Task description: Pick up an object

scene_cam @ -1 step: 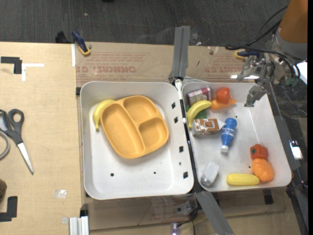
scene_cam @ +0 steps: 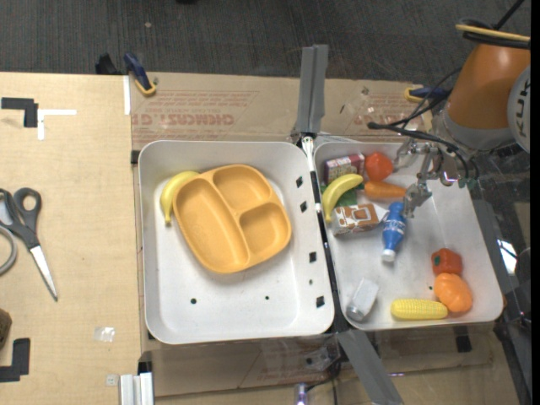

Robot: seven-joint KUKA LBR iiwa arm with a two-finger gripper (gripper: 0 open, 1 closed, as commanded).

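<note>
Hovering over the right bin (scene_cam: pixel 485 251), the tool (scene_cam: pixel 419 188) hangs beside the carrot (scene_cam: pixel 386 191); its grip cannot be told.

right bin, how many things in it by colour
Right bin holds:
yellow: 2 (banana, corn)
orange or red: 4 (tomato, carrot, pepper, orange)
blue: 1 (bottle)
brown or maroon: 2 (carton, can)
grey: 1 (block)
Total: 10

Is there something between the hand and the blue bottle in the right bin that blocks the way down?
Nothing visible blocks it. The hand hangs just above the blue bottle, at its upper end. The carrot and the banana lie close on the camera's left, beside the bottle, not over it.
</note>
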